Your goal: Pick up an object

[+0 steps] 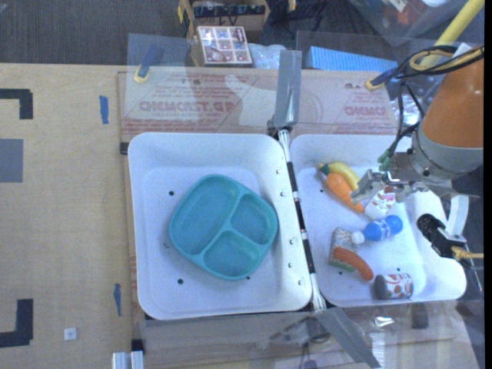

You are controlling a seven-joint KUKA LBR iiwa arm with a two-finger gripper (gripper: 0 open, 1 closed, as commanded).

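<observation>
A: Quick count from where I'm standing: two white bins, one teal divided plate (223, 226) alone in the left bin (146, 160). Lots of bare floor around it.

B: And the right bin (453, 279)?

A: Crowded. Banana (340, 172) touching a carrot (339, 190) up top, a blue bottle (380, 229) mid-bin, a sausage-looking thing (353, 261) below, a small can (393, 285) near the front edge.

B: The gripper (374, 189)?

A: Low over the carrot's end, beside a small white container (380, 204). Jaws: honestly can't tell if they're open or gripping anything.
</observation>
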